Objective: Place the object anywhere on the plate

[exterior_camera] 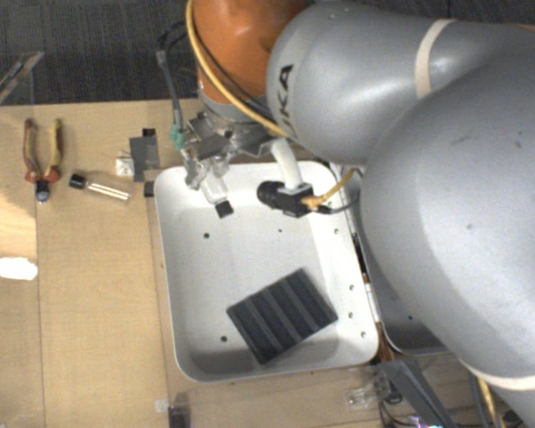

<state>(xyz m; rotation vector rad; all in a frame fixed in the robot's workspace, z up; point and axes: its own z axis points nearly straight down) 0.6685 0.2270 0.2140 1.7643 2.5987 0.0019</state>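
A dark ribbed rectangular plate lies tilted in the near part of the left white bin. My gripper hangs low over the bin's far left corner, well away from the plate. A small dark piece sits right at the gripper's lower end; whether it is held or part of the gripper is unclear. A black-ended white piece with a yellow cable shows just to the right of the gripper, over the far side of the bin.
The large grey arm covers the right bin and the bench's right side. On the bench left of the bins lie red-handled pliers, a small clear tube and a black block. Another small block sits near the front edge.
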